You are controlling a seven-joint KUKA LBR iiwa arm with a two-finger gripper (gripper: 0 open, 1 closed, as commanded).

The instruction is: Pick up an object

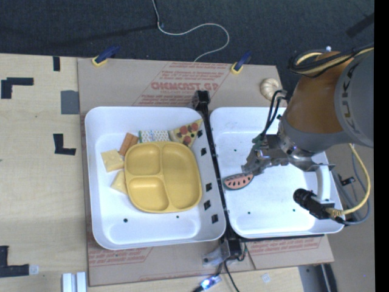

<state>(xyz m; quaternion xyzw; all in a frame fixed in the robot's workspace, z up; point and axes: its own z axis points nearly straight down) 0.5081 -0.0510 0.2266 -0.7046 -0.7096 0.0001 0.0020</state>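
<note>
Watermelon slice [238, 181] in right bin [285, 221], pincer [254, 166] just above it.

Watermelon slice, red with a green rind, lies flat on the floor of the right bin near its left wall, close to the divider between the two bins; pincer sits at the slice's upper right end, touching or just over it, contact not resolvable; whether the pincer is wide, narrow or gripping cannot be told from this angle; slice not seen between fingers; grey arm [328, 108] with orange band reaches in from the right over the right bin; left bin [97, 224] holds a yellow divided plate [163, 176], with small flat pieces [113, 160] at its left edge and along its top edge; both bins rest on a cardboard sheet [176, 84] on the counter.
</note>
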